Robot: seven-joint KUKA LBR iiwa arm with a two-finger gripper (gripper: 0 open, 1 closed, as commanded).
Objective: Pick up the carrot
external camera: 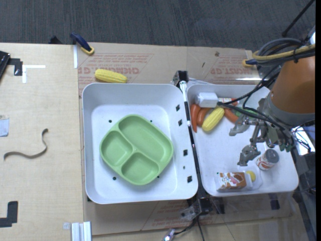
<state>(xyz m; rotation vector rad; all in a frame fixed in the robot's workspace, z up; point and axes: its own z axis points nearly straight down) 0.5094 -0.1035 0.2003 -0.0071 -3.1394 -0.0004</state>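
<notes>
The carrot (200, 116) is orange and lies in the upper left corner of the right bin (281, 185), close to the bin's left wall. A yellow corn cob (212, 119) rests across it and hides its middle; another orange bit (230, 115) pokes out to the right of the cob. My gripper (243, 143) hangs over the middle of the right bin, right of and below the carrot, apart from it. Its fingers (246, 157) are open with nothing between them.
A white block (206, 100) lies just above the carrot. A snack packet (235, 181) sits at the right bin's front and a small can (268, 158) beside the gripper. The left bin (95, 185) holds a green divided plate (136, 149). A second corn cob (111, 76) lies on the cardboard behind.
</notes>
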